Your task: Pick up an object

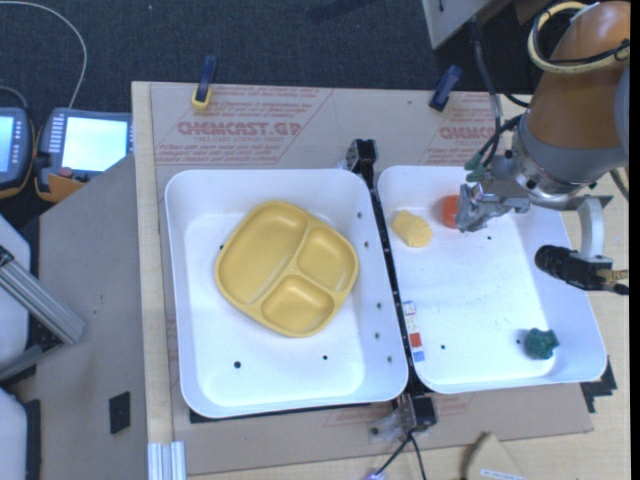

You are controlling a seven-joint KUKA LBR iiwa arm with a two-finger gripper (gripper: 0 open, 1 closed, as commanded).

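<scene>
1. We read red print "CHEMCAST" on the brown board [300, 118] under the bins, at upper centre of the frame; a second partial run of the same lettering sits at upper right. A small red and blue label [414, 340] on the strip between the bins is too small to read.
2. Left bin [190, 298] holds a yellow divided plate [287, 266], centre-left of frame, with bare white floor all round it.
3. Right bin [470, 358] holds a pale yellow lump [412, 229] near its upper left, an orange-red object [449, 209] just right of it, and a dark green object [541, 343] at lower right near the rim. The middle of this bin is bare.
4. Gripper [477, 211] sits at upper right of frame, low over the right bin's upper part, just beside the orange-red object.
5. Jaws: we cannot tell how they stand, and cannot tell if they touch the orange-red object.
6. Blue clamps [204, 80] sit on the board's top edge.
</scene>
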